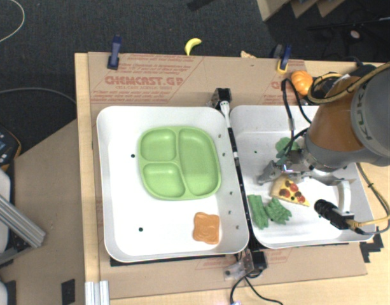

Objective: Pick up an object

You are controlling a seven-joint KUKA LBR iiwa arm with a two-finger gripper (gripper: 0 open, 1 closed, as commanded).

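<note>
White plastic bins sit side by side on your tabletop point(86, 170). In the right bin point(258, 122), the gripper point(275, 170) hovers low, fingers apart and empty, just above a pizza slice point(290, 192). Green vegetable toys point(269, 210) crowd beside it, so you risk a closing grasp nudging the slice away or catching nothing.

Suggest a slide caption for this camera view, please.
KUKA tool poised over pizza slice in right bin.
</note>
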